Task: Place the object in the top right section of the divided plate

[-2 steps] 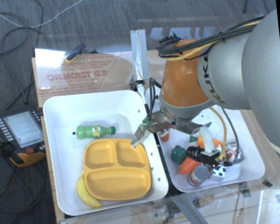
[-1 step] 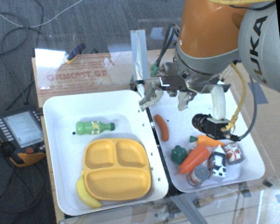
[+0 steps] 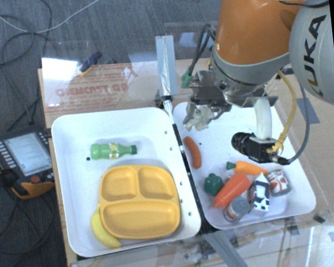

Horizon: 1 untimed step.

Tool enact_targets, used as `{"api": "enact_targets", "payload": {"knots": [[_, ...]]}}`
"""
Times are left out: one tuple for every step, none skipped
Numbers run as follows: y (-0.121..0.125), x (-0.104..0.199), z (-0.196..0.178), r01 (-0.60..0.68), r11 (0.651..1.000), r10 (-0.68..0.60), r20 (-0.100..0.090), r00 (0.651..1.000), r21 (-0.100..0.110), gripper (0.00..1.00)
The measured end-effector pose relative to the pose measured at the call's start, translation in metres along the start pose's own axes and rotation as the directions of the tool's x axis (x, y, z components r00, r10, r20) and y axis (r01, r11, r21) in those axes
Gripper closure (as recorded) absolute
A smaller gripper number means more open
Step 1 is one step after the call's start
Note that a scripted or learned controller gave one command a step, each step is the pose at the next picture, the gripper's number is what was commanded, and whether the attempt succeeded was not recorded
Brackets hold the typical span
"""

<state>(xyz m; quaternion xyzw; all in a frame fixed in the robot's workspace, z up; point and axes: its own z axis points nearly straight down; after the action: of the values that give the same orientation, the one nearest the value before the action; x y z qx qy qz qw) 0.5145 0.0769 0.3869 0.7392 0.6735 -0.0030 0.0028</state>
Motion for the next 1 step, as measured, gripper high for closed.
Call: {"api": "enact_targets", "payload": {"knots": [[-0.0373,0.071,0.029,-0.004,1.0,0.004,-0.006,1.0,0.002,1.0]]}}
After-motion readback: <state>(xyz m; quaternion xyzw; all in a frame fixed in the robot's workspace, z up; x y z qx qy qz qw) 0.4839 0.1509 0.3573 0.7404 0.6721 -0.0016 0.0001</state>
